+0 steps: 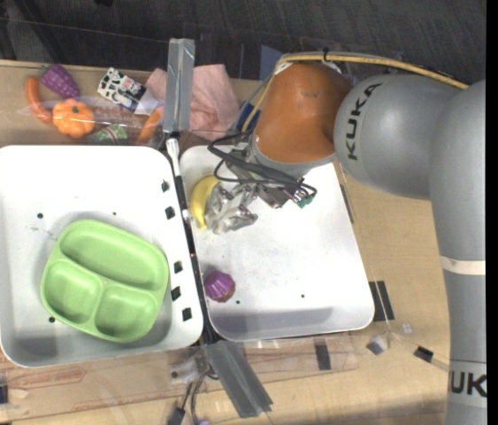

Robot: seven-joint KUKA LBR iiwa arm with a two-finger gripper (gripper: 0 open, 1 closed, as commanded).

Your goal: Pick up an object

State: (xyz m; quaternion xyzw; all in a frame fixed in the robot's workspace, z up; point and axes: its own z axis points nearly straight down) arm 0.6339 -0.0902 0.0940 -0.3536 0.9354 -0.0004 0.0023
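Arm: the grey KUKA arm with its orange band (297, 113) reaches in from the right and bends down over the upper left part of the right bin.
Tool: the metal two-finger tool (231, 209) sits low in the right shallow white bin (319, 273), just beside the yellow object; its state cannot be told, since wrist and cables crowd it.
Yellow object: a rounded yellow plastic piece (200, 200) lies against the right bin's left wall, near its upper corner, touching or nearly touching the tool.
Purple object: a small purple rounded toy (219, 285) rests near the same left wall, lower down, well apart from the tool.
Open room, right bin: the middle, right side and lower edge of the floor are bare white.
Left bin: the left shallow white bin (19, 202) carries a green three-compartment plastic tray (105, 278), tilted, in its lower half; bare floor runs along the upper and left edges.
Surface: behind the left bin lie an orange toy pumpkin (73, 118), a purple toy (58, 81), a patterned black-and-white card (122, 88) and a pink cloth (209, 96).
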